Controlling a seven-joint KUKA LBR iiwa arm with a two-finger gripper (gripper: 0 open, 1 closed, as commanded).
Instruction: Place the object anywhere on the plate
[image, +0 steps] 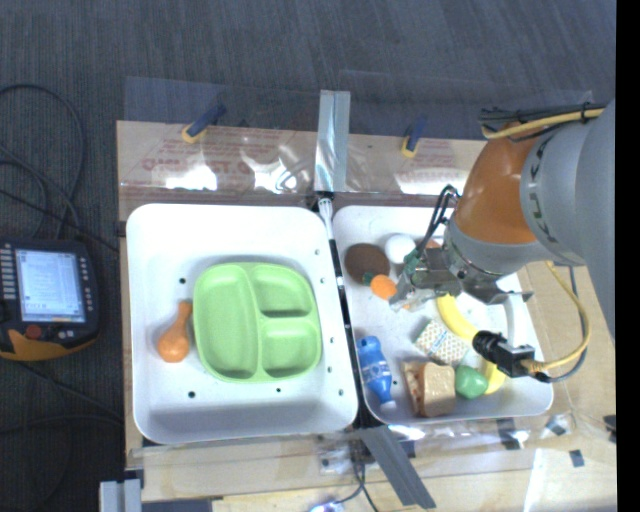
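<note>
A green divided plate (258, 320) lies in the left bin (160, 400). An orange pear-shaped toy (175, 336) rests against the plate's left edge. My gripper (412, 284) hangs low over the upper left part of the right bin (535, 395), with the grey arm and its orange band reaching in from the right. A small orange ball (382, 287) sits just left of the gripper, touching or nearly touching it. The arm hides what lies directly under the wrist.
The right bin holds several items: a brown round piece (364, 261), a white egg (399, 246), a banana (455, 317), a checkered cracker (441, 343), a blue bottle (374, 367), a bread slice (430, 388) and a green toy (470, 382). A handheld controller (45, 297) lies far left.
</note>
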